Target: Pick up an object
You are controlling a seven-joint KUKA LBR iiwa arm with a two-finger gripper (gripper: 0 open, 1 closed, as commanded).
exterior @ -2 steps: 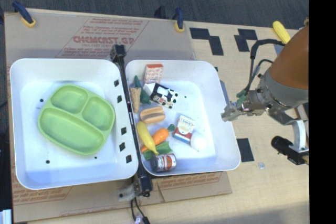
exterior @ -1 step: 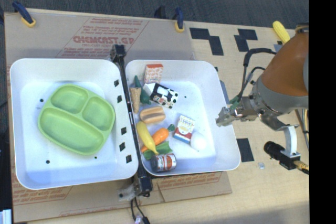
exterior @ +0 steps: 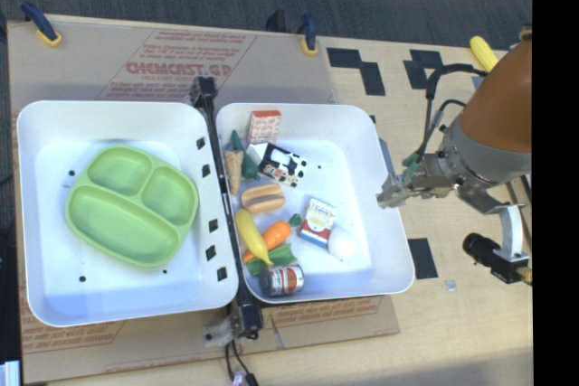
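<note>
Camera view: cardboard sheet (exterior: 181, 59) under bins reads "CHEMCAST GP" in red. Hand (exterior: 395, 193) outside right bin (exterior: 384, 185); grip state unclear.

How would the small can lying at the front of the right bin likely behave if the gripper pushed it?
The can lies on its side, so it would probably roll. Its smooth, rigid wall may slip between fingers. The banana beside it could block its rolling.
</note>
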